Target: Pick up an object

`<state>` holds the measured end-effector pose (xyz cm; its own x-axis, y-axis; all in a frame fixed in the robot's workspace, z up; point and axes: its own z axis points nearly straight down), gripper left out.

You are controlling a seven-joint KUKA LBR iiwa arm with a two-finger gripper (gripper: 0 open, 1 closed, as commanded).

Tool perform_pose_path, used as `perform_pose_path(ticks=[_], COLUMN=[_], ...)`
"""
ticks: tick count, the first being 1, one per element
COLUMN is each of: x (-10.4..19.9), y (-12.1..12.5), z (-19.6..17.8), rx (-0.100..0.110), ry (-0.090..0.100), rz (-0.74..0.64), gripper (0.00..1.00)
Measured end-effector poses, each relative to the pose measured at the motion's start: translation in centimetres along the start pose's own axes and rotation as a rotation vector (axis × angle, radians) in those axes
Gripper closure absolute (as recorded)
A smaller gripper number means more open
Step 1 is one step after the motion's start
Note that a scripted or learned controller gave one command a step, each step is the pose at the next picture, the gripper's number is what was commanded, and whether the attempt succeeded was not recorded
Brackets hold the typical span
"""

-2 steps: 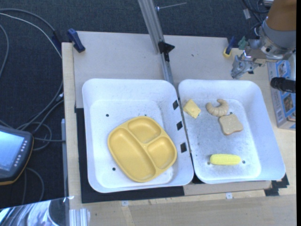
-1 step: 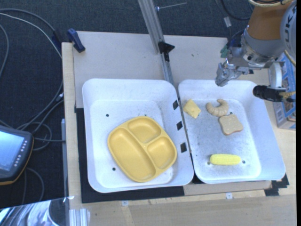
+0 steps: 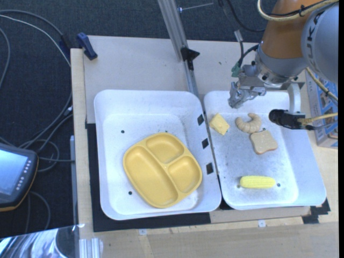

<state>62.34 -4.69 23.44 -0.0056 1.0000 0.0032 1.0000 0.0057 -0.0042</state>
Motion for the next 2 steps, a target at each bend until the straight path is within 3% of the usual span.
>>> perform_pose_path(ticks=[2], x=[10.1], y=[-4.9], z=[0.9], rx=[0.001], ry=[0.000], rz=[-0.002], gripper=[1.00])
